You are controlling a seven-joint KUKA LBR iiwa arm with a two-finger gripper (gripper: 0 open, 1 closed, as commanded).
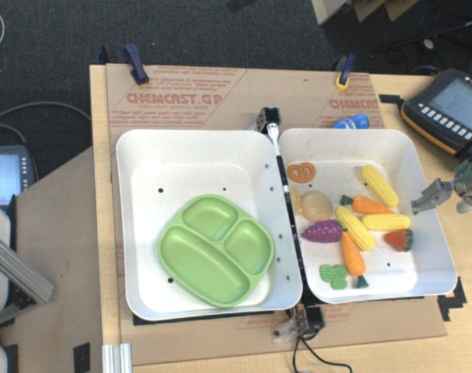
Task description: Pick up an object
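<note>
Gripper point(432, 196) hovers at the right bin point(430, 274) right rim, fingers apart, gripping nothing. Toy food, including the strawberry point(400, 240), remains unpicked; grasp and lift are outstanding

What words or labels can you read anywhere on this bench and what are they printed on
"CHEMCAST GP" in red, large, on the brown protective sheet behind the left bin.
Part of the same red logo on the sheet behind the right bin, cut off.
Smaller red lines under each logo: too blurred to read.
Handheld pendant screen: too small to read.

arm cut off at right edge — end effector point(427, 198) fingers blurred
</note>
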